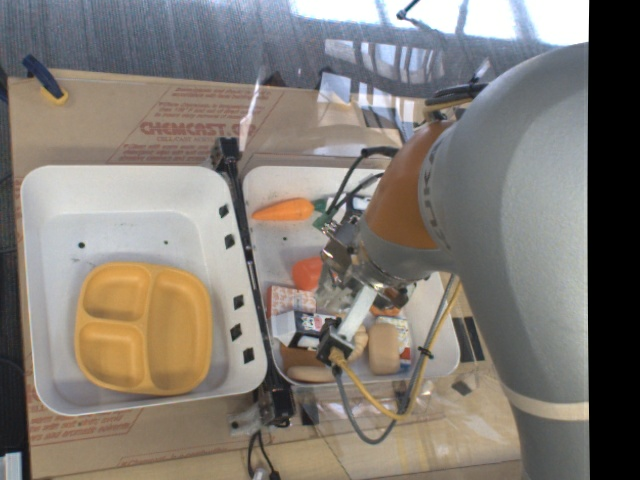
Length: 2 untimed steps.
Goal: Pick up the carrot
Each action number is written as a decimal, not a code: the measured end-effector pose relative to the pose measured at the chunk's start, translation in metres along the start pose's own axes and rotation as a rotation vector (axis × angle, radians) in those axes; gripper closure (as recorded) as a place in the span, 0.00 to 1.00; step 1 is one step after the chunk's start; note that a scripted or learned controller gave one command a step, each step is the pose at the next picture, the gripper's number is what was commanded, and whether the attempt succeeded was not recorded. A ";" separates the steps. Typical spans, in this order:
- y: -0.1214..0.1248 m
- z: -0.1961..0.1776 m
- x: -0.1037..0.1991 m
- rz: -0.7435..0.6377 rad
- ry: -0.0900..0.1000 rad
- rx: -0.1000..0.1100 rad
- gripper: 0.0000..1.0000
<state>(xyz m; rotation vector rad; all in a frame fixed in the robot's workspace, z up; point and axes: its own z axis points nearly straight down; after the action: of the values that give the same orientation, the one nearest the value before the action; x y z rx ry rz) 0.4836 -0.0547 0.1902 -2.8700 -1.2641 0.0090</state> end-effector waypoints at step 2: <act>-0.052 -0.079 0.111 0.616 0.007 -0.005 1.00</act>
<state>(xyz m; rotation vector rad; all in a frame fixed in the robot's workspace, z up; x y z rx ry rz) 0.5207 0.0625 0.2688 -3.1224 -0.3356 -0.0015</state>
